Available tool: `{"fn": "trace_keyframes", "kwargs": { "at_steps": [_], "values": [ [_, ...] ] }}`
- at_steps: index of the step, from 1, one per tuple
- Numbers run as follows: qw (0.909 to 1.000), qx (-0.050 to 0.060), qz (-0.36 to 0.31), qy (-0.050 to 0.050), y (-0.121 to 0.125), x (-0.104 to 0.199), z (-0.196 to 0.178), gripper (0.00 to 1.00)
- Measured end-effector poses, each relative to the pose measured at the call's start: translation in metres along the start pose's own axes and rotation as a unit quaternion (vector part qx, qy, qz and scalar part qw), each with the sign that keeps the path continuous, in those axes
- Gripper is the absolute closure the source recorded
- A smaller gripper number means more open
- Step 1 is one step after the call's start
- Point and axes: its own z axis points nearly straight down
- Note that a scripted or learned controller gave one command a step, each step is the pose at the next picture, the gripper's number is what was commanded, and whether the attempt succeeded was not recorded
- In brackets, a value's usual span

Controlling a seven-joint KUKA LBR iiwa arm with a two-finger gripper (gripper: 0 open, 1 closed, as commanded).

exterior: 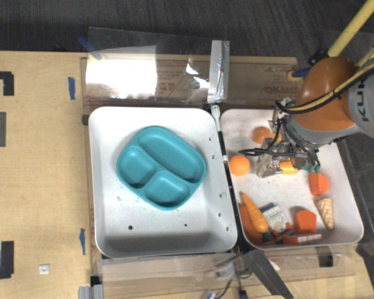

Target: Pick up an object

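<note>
pincer sat low in the right bin, upper middle, over a small yellow-orange piece – whether it was spread or pinching could not be told, the wrist hardware hid it. an orange ball lay just to its left, near the bin's left wall; a second orange round thing sat just above-left, partly behind cabling.

risk, as judged: the smooth rounded pieces would likely roll or squirt sideways under a closing pinch – the ball most of all. things were crowded near the pincer, so a neighbour could get nudged or caught alongside. cables hanging by the wrist might snag.

further out: an orange-red block to the lower right, a pale ridged cone below it, a red-orange cube, a small printed carton, and a tapered carrot shape along the left wall – hard glossy plastic by the look.

left bin held a teal divided tray, three compartments, rounded corners, matte and smooth. both bins white, shallow, speckled.
</note>
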Motion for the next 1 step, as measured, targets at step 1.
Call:
{"fn": "trace_keyframes", "kwargs": {
  "at_steps": [1],
  "values": [
    [0.9999, -0.001, 0.011, 0.004, 0.0243, -0.0727, -0.0865, 1.0]
  ]
}}
